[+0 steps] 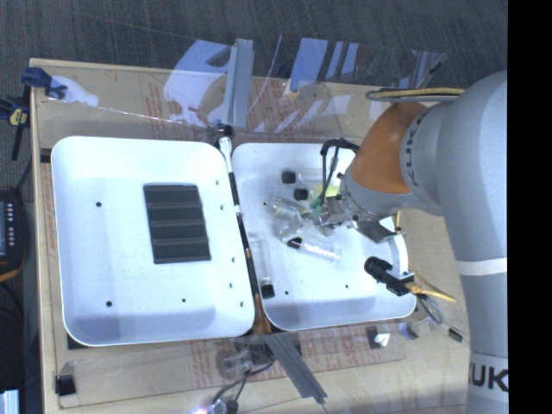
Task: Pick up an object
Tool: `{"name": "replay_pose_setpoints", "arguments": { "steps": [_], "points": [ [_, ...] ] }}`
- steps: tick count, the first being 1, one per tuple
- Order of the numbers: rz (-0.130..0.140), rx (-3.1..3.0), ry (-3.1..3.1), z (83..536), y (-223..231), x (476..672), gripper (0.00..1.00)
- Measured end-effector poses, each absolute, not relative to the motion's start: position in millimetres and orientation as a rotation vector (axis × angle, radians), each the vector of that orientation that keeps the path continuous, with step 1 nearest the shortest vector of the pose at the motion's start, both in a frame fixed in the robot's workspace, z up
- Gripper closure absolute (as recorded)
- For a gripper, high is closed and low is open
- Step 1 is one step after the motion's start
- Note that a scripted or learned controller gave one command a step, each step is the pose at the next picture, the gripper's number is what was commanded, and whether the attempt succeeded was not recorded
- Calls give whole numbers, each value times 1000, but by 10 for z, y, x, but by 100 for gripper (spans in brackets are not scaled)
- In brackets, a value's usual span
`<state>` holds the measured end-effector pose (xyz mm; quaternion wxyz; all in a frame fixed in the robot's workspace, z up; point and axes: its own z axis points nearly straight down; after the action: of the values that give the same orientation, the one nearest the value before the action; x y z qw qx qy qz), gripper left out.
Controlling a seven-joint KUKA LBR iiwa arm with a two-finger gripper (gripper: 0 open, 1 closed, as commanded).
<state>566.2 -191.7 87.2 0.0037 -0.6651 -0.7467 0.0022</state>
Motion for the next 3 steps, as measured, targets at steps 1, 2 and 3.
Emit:
{"name": "replay_pose_setpoints", "arguments": {
  "steps": [1,2,3],
  "points": [
    [14,-2074,-2341,925,-1917,5654,100],
    [15,-2074,-2342,925,-1918,5653,0],
    [3,-2052,-2371,1108,-2082,6083,0]
  ]
}}
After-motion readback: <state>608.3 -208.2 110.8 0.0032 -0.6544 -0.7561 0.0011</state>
